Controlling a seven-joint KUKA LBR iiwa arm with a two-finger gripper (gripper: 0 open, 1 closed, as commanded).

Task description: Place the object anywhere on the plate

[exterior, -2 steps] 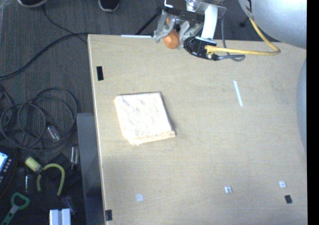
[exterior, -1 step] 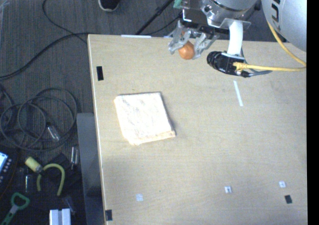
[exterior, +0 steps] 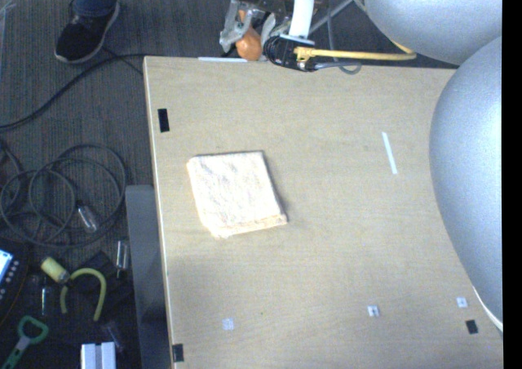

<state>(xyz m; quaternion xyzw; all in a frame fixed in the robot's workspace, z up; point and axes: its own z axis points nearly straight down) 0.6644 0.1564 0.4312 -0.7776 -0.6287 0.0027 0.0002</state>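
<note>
Camera view: arm point(exterior: 457, 0) partly hides orange object point(exterior: 249, 46).

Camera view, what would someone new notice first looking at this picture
The big grey arm bulks along the right side, curving up to the top. On the pale wooden table lies a folded white cloth, left of centre and flat. At the table's far edge the gripper sits with a small orange object at its tip, and dark cables sprawl on the floor to the left.
</note>
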